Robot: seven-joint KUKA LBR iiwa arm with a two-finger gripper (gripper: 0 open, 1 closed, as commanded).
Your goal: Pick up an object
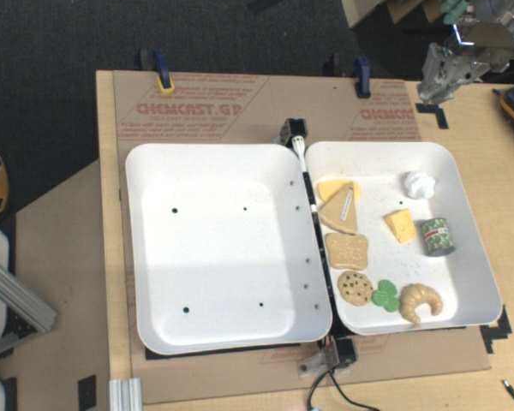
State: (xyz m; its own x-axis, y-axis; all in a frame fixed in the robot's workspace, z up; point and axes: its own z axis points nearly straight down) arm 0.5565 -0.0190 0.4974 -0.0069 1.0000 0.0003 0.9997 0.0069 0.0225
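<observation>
The right white bin point(467, 259) holds several toy foods. A yellow cheese wedge point(332, 190) and a tan bread slice point(341, 216) lie against its left wall, with a square toast point(347, 250) and a chocolate-chip cookie point(355, 288) below them. A green broccoli piece point(385, 295) touches a croissant point(421, 301) at the front. A yellow cheese cube point(400, 226), a green can point(437, 236) and a small white lump point(419, 185) sit toward the right. My gripper point(439, 77) hangs high at the upper right, beyond the bin's far corner and apart from every object.
The left white bin point(146, 229) adjoins the right one along a black hinge strip point(307, 195). Both rest on a cardboard sheet point(240, 101) held by blue clamps point(163, 74) at the back. A metal rail point(17, 298) lies at the left.
</observation>
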